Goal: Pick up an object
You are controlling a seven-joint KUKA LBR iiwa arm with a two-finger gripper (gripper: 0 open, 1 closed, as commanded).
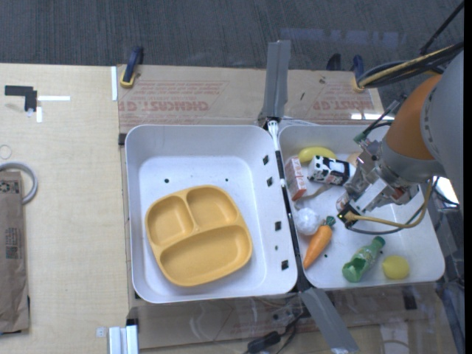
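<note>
The gripper (pixel 354 200) is low over the middle of the right bin (pixel 422 246). Its opening cannot be determined and no object is seen in its hold, so the pick is judged not yet done. The nearest candidates are a black-and-white toy (pixel 328 169) toward the bin's far edge and an orange, green-topped carrot (pixel 317 245) near its left edge.

Grey arm (pixel 453 116) — smooth, rounded — with an orange band (pixel 409 127) above the wrist.
</note>
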